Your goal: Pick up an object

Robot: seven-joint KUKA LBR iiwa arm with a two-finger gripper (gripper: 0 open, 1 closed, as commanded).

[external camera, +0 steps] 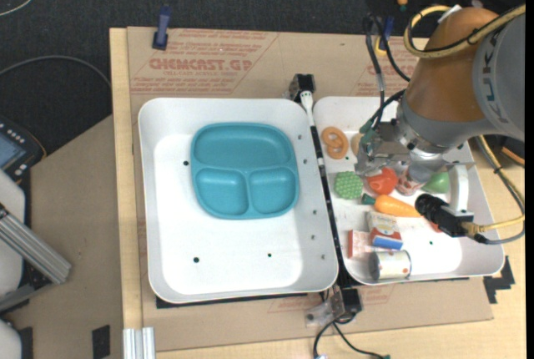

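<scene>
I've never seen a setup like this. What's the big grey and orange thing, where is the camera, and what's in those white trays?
That is a robot arm reaching in from the right. Its gripper hangs low over the right bin. One camera, fixed above the bench, looks down at a slant. The left bin holds a teal divided plate. The right bin holds small things: a brown ring, a green piece, a red piece just under the gripper, an orange carrot shape and a silver can. Whether anything is grasped cannot be told.
</scene>
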